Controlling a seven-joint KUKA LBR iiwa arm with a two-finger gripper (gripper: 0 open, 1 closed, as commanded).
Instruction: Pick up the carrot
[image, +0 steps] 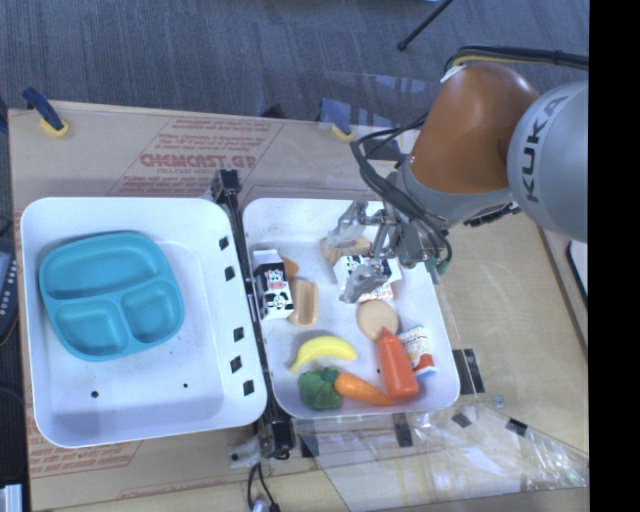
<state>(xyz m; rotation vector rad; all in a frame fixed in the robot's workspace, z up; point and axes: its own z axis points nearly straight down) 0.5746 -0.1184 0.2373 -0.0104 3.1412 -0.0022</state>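
The carrot (362, 389) is orange and lies flat along the front wall of the right bin (440, 330). Its thick end touches a green broccoli (318, 389), and its tip lies by a red bottle (397, 365). My gripper (356, 250) hangs over the back half of the same bin, well behind the carrot, open. It sits above a beige food piece (343, 246) and a small white carton (368, 274). Nothing is held between its fingers.
The right bin also holds a banana (323, 351), a hot dog (303, 302), a cow-print carton (272, 287), a tan round piece (376, 319) and a small packet (420, 352). A blue divided tray (108, 292) lies in the left bin (150, 400).
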